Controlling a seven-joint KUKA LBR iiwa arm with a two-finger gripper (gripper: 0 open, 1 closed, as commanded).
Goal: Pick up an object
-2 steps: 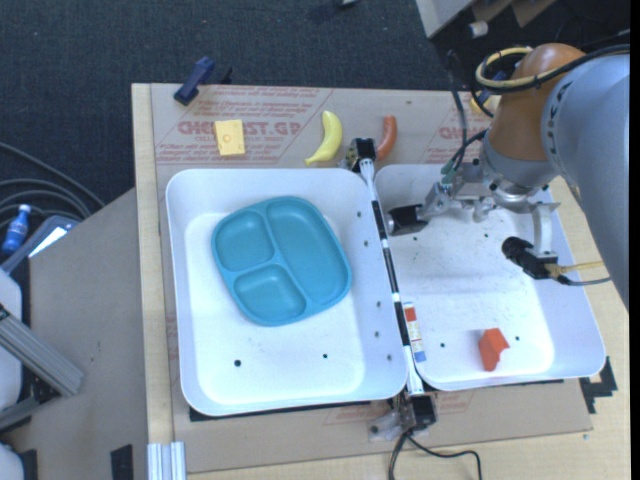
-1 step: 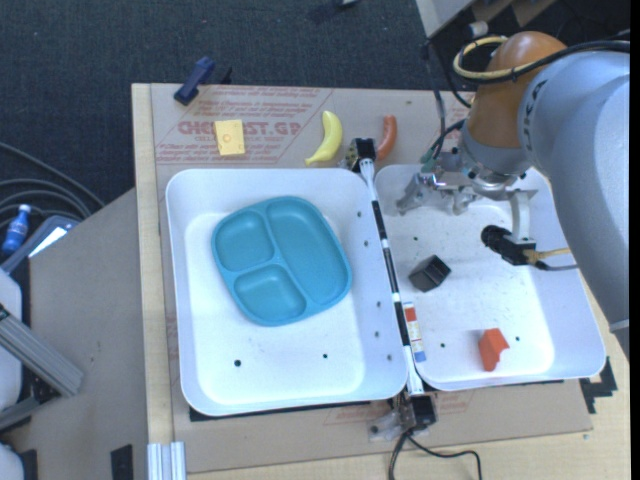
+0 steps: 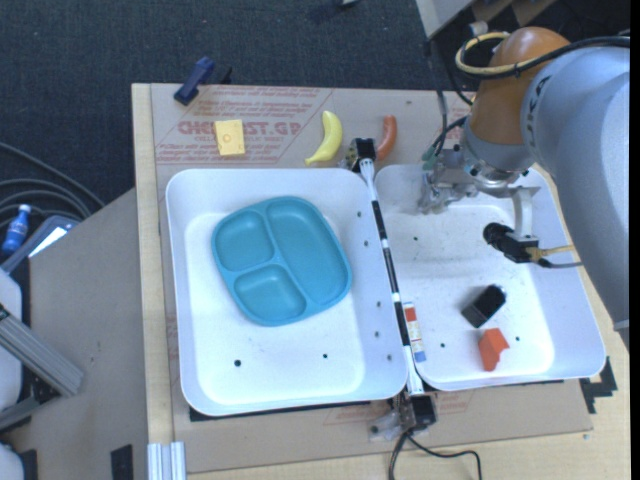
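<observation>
The right bin [image 3: 560, 358] is reached into by the gripper [image 3: 441, 196], near the top wall. Whether it is spread or closed cannot be told. A blue plate [image 3: 280, 258] is laid in the left bin [image 3: 190, 208]. It looks light, stiff and slippery, best taken by the rim. The black block [image 3: 484, 305] and the smaller orange block [image 3: 493, 347], low in the right bin, look light and hard. They could be pinched across the sides.

Dark blue-grey carpet [image 3: 150, 28] fills the top of the frame and runs down the left side. A brown board bench top [image 3: 170, 368] sits at centre, printed with faded red lettering along its upper edge. Black cables [image 3: 40, 173] curve across the floor at the left.
</observation>
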